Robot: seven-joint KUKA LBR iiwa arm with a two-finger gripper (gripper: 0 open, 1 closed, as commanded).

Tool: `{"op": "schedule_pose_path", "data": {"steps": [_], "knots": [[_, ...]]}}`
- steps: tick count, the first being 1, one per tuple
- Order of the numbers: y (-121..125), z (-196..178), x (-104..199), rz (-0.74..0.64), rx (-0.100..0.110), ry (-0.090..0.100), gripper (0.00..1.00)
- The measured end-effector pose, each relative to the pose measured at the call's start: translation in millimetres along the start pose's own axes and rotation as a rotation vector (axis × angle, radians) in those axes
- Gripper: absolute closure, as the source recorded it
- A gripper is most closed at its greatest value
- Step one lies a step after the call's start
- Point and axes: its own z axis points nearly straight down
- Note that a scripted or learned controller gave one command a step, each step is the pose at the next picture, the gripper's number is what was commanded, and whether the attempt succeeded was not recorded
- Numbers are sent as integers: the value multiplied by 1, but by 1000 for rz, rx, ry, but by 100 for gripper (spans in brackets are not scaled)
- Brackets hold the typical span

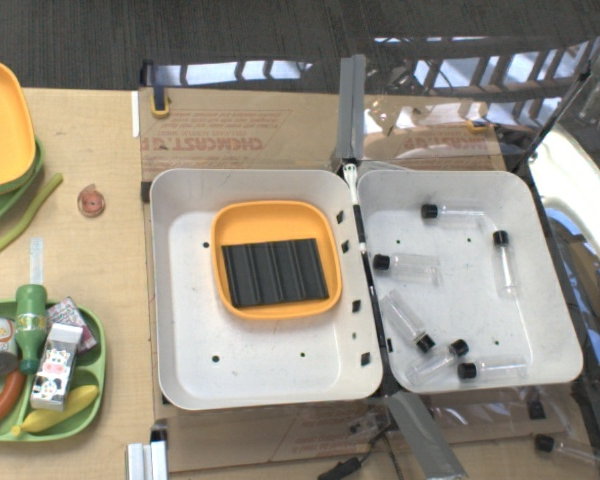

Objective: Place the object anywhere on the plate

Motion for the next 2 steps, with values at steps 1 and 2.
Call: {"op": "schedule_pose_path", "data": {"steps": [1,2], "knots": [[-16,43,25,-313,-1,3,0],[-4,51,7,-682,-3,-1,0]]}}
